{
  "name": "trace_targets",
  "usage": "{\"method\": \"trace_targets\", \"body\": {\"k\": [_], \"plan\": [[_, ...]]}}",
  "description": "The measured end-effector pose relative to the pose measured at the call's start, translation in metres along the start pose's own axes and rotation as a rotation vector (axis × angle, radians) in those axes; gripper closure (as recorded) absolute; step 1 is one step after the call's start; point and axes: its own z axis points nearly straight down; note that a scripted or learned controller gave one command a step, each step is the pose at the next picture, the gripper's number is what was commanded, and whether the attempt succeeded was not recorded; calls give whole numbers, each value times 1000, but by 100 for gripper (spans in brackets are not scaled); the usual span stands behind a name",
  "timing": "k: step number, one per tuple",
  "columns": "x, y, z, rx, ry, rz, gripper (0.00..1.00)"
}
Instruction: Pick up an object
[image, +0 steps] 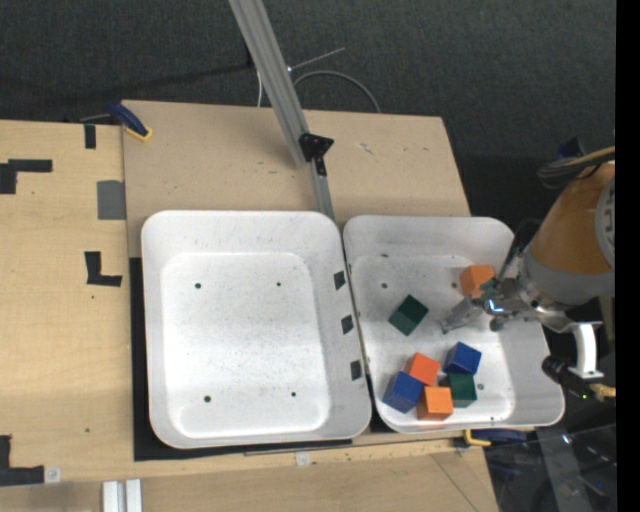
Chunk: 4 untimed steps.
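The orange block sat at the right bin's three o'clock side, close against the right wall, and the gripper was right on it, touching or just beside its lower edge. Grey fingers reached in from three o'clock, one slanting down toward seven o'clock onto the bin floor. Whether they were spread or pressed together could not be told, and no block showed clearly between them.

Toward nine o'clock from the gripper, a dark green block lay alone near the bin's middle. Down at six o'clock a cluster huddled: a blue block, a small green block just beneath it, an orange-red block beside them, another blue block at the cluster's eight o'clock, and an orange block at the bottom.

The left bin sat touching the right one, its floor speckled, with a few dark dots. Both rested on the tan desk, and the arm's orange band hung at three o'clock.
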Motion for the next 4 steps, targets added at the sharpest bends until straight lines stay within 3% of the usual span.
{"method": "trace_targets", "body": {"k": [1, 2, 4], "plan": [[1, -1, 29, -3, -2, 0, 0], [1, 0, 18, -4, 0, 0, 100], [2, 6, -108, -13, -4, -1, 100]]}}
